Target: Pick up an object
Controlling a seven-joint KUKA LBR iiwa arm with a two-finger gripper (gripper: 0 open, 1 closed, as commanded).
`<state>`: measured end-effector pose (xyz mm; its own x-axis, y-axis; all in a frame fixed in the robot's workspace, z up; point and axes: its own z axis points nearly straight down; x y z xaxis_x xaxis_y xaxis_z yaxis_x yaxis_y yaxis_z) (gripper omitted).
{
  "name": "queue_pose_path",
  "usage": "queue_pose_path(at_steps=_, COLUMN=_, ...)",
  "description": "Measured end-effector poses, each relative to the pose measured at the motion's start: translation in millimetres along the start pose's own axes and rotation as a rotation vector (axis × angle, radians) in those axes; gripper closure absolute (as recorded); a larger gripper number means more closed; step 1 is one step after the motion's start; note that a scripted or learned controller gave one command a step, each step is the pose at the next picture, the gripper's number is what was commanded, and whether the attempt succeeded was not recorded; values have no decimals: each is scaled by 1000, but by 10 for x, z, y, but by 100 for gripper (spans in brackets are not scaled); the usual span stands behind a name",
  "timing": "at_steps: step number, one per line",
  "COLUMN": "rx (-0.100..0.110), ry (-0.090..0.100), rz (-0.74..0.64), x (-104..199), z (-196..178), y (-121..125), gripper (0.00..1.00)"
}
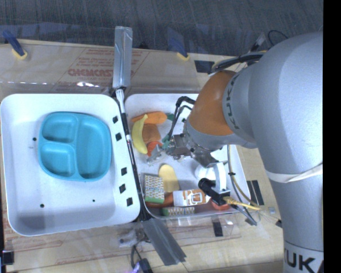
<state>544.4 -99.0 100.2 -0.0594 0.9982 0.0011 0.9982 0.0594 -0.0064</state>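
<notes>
Two bins: white, side by side on the surface.
Left bin: holds a blue divided tray.
Right bin: banana, orange toy, yellow piece, carton.
Gripper: low among these objects, near the banana.
Jaws: state cannot be told.

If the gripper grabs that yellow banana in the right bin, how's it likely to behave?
The banana looks like smooth moulded plastic, so probably stiff, light and somewhat slippery. Its curved shape may let it rock or pivot between the fingers. It lies close against the orange piece near the bin wall, so a push would likely jostle that.
</notes>
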Motion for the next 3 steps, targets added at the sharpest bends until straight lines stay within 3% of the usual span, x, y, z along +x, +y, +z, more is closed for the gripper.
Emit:
queue_pose_path(at_steps=1, rx=-4, ry=-1, rz=-105, x=-163, z=83, y=576, gripper=0)
queue_pose_path(at_steps=2, rx=-4, ry=0, rz=-113, x=-145, z=-23, y=585, gripper=100)
queue_pose_path(at_steps=3, rx=-4, ry=0, rz=-113, x=-144, z=-23, y=584, gripper=0)
